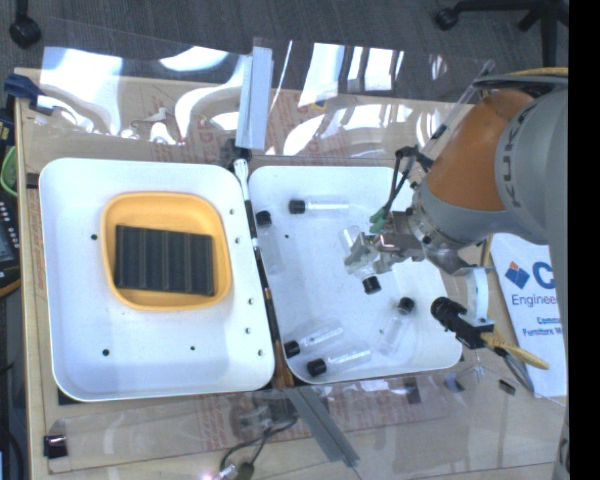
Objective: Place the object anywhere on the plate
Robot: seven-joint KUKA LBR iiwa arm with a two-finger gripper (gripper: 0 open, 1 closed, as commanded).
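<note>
Right now I see the grey arm with its orange band (485, 163) reaching in over the right-hand shallow white bin (280, 193), its two-finger gripper (365, 255) low over the bin's middle. Its metal tips blur together from my view, so I cannot tell how far apart they stand, nor whether anything sits between them. Several clear plastic vials with black caps lie scattered on that bin's floor: one near the top (315, 207), one small cap just below the gripper (371, 285), another to its lower right (400, 315), and a cluster along the bottom edge (325, 351). Over in the left white bin (70, 358), the yellow plate with a dark ribbed insert (166, 250) sits apart.
</note>
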